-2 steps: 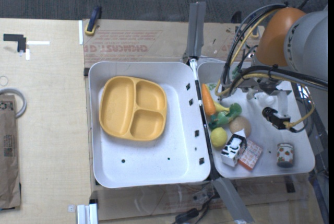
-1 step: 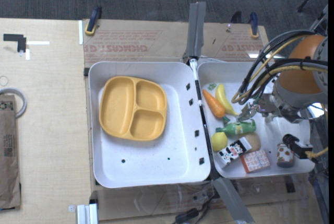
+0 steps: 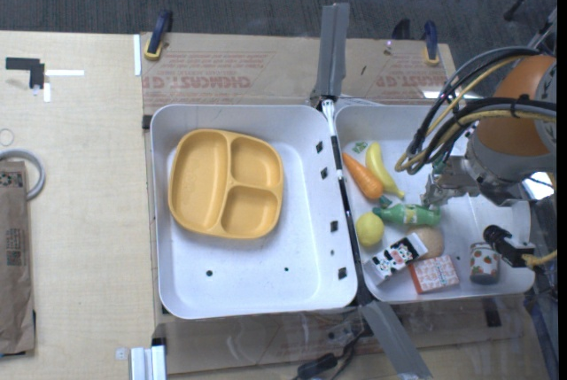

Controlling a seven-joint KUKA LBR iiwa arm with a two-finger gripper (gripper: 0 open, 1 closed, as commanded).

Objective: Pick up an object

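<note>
While carrot (image 3: 362,176), banana (image 3: 381,168) and lemon (image 3: 369,229) crowd it, gripper (image 3: 431,197) grip unclear.

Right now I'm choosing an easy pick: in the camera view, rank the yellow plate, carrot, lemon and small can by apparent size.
1. yellow plate, by far the largest.
2. carrot.
3. lemon and small can look about alike, so I won't rank them.
</note>
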